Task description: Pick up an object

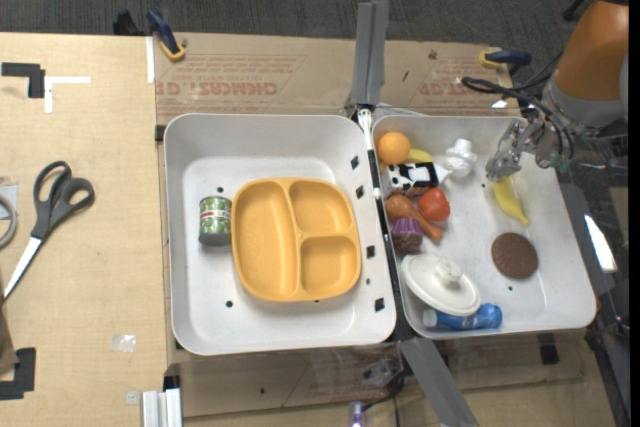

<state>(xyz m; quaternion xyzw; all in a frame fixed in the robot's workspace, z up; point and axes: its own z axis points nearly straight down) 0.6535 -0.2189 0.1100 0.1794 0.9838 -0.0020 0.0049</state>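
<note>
Reaching in from the right over the far right part of the right bin point(575, 245): grey arm point(590, 120), orange band point(598, 50) high at the right edge. Gripper point(508, 158) hanging low inside that bin, pointing left and down, just beyond the far tip of the yellow banana point(511, 201), with a white crumpled object point(460, 156) near on its left. Spread or pressed together: impossible to tell.

Near the banana, a brown disc point(514, 255); along the bin's left wall, an orange ball point(393, 147) and a red tomato point(433, 204). In the left bin point(185, 305), a yellow divided plate point(296, 238) beside a green can point(214, 219), label too small to read. On the far cardboard point(250, 85), reddish lettering, mirrored and not legible.
</note>
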